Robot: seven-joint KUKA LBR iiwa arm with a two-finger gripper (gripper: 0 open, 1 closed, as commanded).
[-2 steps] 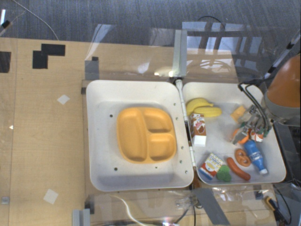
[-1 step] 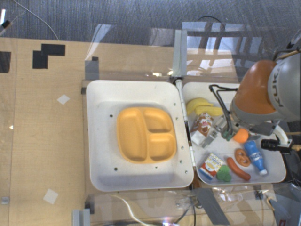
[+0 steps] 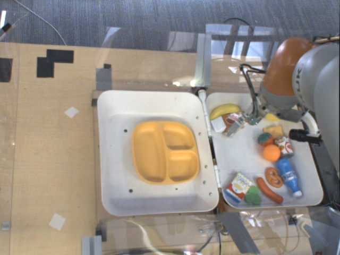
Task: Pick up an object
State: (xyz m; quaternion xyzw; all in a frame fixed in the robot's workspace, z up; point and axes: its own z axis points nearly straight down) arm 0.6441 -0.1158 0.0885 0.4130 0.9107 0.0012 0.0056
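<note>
Nearest candidate for picking: a small brown-and-white packet (image 3: 231,124), lying flat on the floor of the right bin (image 3: 313,195), just to the image-left of and slightly below the hand (image 3: 252,118). Long axis slanted, running from upper right toward lower left, so the nearer end almost touching the hand's tip. Not seen between any fingers; no contact that can be confirmed. State of the hand itself impossible to judge: too small and too cluttered at the tip to read. Just above the packet, a yellow banana (image 3: 225,110), curved, long axis roughly crosswise, close beside the hand on its image-left. Below and to the right of the hand, well within the same bin: a green-and-orange toy piece (image 3: 264,138), an orange ball (image 3: 271,153), a blue bottle (image 3: 290,176) lying slantwise, a round pizza-like disc (image 3: 274,177), a red sausage (image 3: 269,190), a green broccoli-like lump (image 3: 253,196) and a small printed carton (image 3: 240,184). Farther left, across the divider, the left bin (image 3: 114,195) carrying a yellow compartment tray (image 3: 165,152), well apart from the hand. Both bins resting on the counter (image 3: 48,158). Judged from this layout, a short shift toward the image-left and a descent needed, with closure across the packet's narrow width rather than along its slant; banana close enough to be nudged.
</note>
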